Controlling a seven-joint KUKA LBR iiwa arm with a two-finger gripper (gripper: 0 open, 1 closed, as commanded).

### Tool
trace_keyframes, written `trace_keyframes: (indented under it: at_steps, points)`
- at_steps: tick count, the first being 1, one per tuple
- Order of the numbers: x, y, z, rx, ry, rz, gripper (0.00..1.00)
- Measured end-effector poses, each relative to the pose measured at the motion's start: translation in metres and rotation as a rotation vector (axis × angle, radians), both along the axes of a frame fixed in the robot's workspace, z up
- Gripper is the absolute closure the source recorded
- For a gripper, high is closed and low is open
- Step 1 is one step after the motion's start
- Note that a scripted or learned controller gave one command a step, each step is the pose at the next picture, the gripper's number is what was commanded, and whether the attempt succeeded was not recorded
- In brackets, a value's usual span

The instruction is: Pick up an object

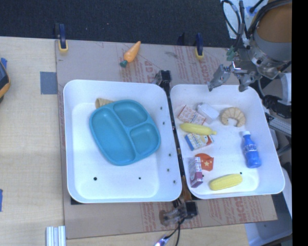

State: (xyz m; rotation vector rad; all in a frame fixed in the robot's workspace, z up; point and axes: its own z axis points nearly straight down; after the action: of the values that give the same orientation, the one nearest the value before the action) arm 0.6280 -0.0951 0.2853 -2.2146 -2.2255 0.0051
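Nearest the camera, right bin (271,188): yellow corn cob (225,182) at its front edge, blue bottle (251,150) beside it, banana (197,129), croissant (233,116) and small packets (191,116) further back. Left bin (77,142): blue divided plate (124,131). Gripper (231,81) above the right bin's far rim, jaws spread wide, holding nothing; toy carrot (130,53) on the tabletop beyond.

1 camera looks down from above the bench at a slant, far enough back to take in both white bins, the left bin (72,137) and the right bin (269,152), side by side. The far bench edge lies along the top of the view. The arm (272,24) enters at upper right, perhaps nearer the lens.
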Motion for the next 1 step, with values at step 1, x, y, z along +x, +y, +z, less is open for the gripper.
trace_keyframes:
  at_steps: [1]
  points:
    - [-0.0491,-0.0070,-0.1358,0.000,0.002,0.000,0.00]
